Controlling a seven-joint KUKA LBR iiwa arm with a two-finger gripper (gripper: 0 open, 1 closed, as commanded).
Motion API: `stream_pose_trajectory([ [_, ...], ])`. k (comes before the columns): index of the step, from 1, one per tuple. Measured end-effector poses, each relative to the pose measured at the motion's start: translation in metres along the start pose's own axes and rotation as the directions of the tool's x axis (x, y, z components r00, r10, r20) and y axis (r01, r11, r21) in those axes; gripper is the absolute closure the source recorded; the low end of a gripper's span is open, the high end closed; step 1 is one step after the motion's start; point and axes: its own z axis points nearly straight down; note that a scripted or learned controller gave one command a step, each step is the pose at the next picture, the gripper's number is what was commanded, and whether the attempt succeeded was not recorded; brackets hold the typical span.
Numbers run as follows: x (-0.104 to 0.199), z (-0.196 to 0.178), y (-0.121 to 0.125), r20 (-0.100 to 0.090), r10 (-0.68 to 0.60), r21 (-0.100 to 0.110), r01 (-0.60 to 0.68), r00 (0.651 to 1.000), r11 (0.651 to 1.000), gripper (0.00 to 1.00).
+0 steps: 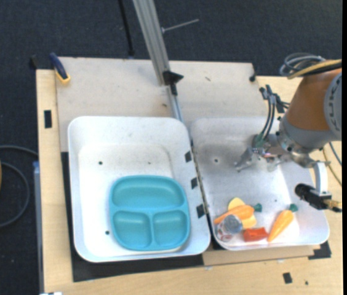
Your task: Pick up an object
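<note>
Robotics lab: plywood tabletop [118, 85] carried two white bins [130, 140], aluminium camera mast [152, 29], loose cables [13, 165] on dark carpet.

The bench [118, 88] bears two white bins [130, 146] (side by side).

The arm [312, 112] comes in above the right-hand bin [223, 134] as a thick, rounded body. Its widest part is a broad orange band, smooth and slightly glossy, with a grey shell beside it at the picture's edge. Below the band sits a grey, ring-shaped wrist section. Thin grey cables [303, 63] loop over the top of the orange part, and darker cables run down its side nearest the bin, bunched with small black fittings. The gripper [247, 160] is slim bare metal with small dark and greenish parts at its base. A black and white bracket [316, 189] juts out under the wrist.
</note>
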Motion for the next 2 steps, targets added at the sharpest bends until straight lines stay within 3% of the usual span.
stream_pose_trajectory([
  [1,-0.001,0.052,0.000,0.000,0.001,-0.001,-0.001,1.000,1.000,0.00],
  [2,-0.002,0.038,0.001,0.000,0.005,-0.008,-0.005,1.000,1.000,1.00],
])
